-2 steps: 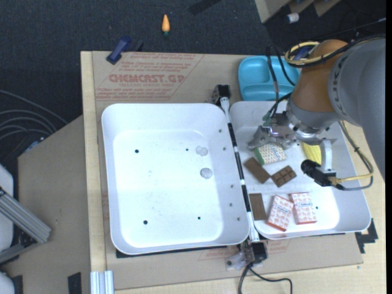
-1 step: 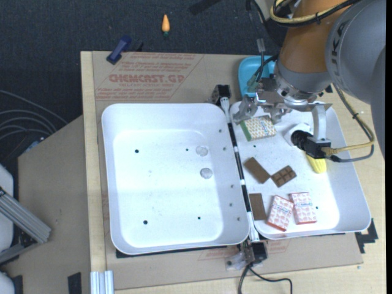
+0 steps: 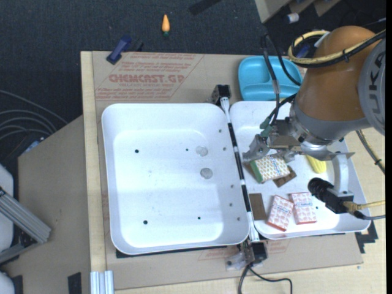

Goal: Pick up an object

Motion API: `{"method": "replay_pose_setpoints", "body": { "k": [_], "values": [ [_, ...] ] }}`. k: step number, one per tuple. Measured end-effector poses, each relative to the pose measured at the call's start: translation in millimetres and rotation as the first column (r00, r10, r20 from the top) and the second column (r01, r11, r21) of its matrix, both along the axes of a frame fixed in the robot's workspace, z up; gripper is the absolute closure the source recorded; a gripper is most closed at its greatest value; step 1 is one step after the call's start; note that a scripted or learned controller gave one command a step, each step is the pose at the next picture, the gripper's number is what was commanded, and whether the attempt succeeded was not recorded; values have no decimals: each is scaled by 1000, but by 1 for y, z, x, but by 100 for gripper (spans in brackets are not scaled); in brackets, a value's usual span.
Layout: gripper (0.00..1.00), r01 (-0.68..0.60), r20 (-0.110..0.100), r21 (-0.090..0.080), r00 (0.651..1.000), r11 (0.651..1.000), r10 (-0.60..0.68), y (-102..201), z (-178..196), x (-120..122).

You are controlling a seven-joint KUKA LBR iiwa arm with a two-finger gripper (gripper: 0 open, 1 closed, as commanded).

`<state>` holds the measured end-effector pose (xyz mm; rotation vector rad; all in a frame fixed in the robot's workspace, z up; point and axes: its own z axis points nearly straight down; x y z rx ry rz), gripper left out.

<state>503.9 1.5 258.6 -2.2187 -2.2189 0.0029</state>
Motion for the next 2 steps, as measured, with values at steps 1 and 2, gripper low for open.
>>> {"method": "replay_pose_setpoints", "body": {
  "k": [1,2],
  "values": [
    [100,-1,4,-1,1000,1000,1,9,-6,81],
    [100,1,1,-2,1000,1000,-1,-49,-10,74]
  ]
}}
